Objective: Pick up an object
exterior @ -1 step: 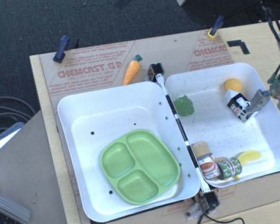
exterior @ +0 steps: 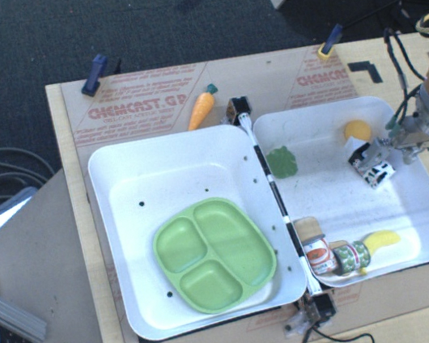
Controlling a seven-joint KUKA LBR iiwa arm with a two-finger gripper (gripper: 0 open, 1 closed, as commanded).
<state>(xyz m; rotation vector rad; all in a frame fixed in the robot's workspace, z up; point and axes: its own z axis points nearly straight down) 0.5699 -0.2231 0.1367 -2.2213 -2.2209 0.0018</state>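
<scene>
My gripper (exterior: 369, 165) hangs low over the upper right part of the right bin (exterior: 424, 195), reaching in from the right. Its two fingers stand apart, open, with nothing between them. An orange-yellow ball (exterior: 358, 130) lies just behind the gripper, near the bin's far wall. A green leafy piece (exterior: 282, 161) rests at the bin's left wall. Along the front wall lie a red-and-white can (exterior: 320, 255), a green-labelled small can (exterior: 351, 257) and a yellow banana (exterior: 382, 240).
The left bin (exterior: 118, 183) holds a green divided plate (exterior: 213, 254). A toy carrot (exterior: 201, 109) lies on the board behind the bins. Blue clamps (exterior: 93, 75) sit at the board's far corners. Cables hang at the right.
</scene>
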